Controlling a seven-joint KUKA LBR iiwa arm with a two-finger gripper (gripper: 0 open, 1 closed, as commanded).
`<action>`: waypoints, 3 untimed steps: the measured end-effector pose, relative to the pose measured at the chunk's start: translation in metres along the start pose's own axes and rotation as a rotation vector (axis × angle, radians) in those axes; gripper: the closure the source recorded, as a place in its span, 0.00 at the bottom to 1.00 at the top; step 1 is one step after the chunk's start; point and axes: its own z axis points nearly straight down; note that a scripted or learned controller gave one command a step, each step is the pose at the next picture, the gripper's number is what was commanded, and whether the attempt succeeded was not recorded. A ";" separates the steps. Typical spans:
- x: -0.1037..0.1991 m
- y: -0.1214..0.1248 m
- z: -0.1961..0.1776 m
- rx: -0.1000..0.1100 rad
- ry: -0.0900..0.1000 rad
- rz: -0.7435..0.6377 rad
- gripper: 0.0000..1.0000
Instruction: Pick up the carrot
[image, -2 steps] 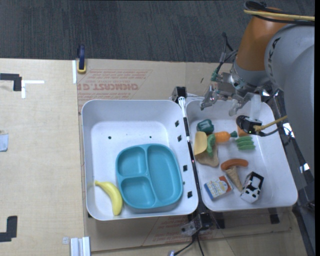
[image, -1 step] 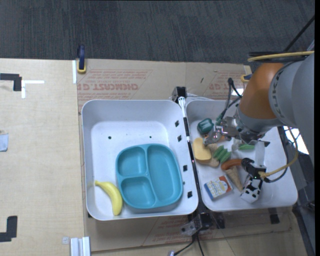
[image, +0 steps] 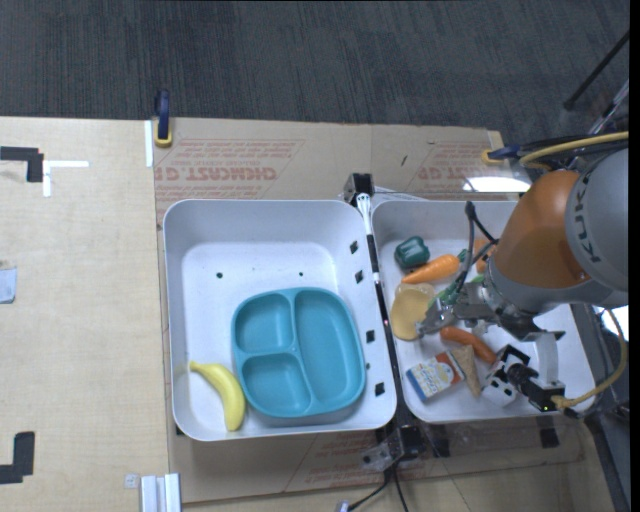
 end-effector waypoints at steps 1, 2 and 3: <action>-0.005 0.023 0.001 0.004 0.001 0.217 0.00; -0.031 0.090 0.001 0.006 -0.001 0.344 0.00; -0.081 0.133 0.005 0.030 -0.002 0.669 0.00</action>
